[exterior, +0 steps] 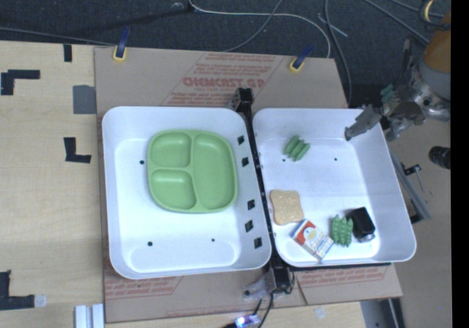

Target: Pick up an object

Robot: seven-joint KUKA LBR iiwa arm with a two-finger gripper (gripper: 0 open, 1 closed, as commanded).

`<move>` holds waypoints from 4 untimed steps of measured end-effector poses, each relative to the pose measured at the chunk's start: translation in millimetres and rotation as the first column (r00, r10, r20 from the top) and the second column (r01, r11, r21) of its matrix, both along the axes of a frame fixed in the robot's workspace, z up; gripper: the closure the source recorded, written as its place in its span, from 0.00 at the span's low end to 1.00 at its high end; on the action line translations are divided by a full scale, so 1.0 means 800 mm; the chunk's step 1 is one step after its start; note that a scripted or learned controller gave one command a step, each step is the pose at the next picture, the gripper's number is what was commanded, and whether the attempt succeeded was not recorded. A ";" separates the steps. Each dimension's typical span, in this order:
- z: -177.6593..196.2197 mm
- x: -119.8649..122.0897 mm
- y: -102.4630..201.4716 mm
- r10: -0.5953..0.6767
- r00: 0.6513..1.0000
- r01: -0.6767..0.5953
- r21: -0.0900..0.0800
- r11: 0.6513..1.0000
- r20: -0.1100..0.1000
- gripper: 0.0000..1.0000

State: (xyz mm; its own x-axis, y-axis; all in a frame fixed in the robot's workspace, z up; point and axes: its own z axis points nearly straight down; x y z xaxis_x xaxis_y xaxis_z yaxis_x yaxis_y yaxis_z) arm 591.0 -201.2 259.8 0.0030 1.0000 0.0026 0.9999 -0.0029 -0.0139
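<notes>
Two shallow white bins sit side by side on a tabletop (44, 173). The left bin (124, 246) holds a green divided plate (193, 171). The right bin (381, 173), taken as the landmark, holds five small things: a green ridged piece (297, 148) near its far wall, a tan slice of bread (286, 206) by its left wall, and along its near wall a small red and white carton (312, 239), a second green piece (341, 230) and a black block (360, 223). The robot's hand (363, 123) hangs over the bin's far right corner, apart from every item. It grasps nothing visible; whether it is released or clenched cannot be told.
</notes>
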 end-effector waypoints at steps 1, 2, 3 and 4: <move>0.010 0.003 0.001 0.004 1.000 -0.004 -0.003 1.000 0.013 0.00; -0.044 0.006 0.005 0.004 1.000 -0.004 -0.004 1.000 0.010 0.00; -0.101 -0.001 0.010 0.005 1.000 -0.005 -0.003 1.000 0.009 0.00; -0.155 -0.003 0.012 0.005 1.000 -0.004 -0.003 1.000 0.009 0.00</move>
State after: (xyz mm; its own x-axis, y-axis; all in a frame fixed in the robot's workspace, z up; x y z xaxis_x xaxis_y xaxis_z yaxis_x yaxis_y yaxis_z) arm 588.9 -191.4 135.9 -0.0016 1.0000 -0.0005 1.0000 0.0015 -0.0048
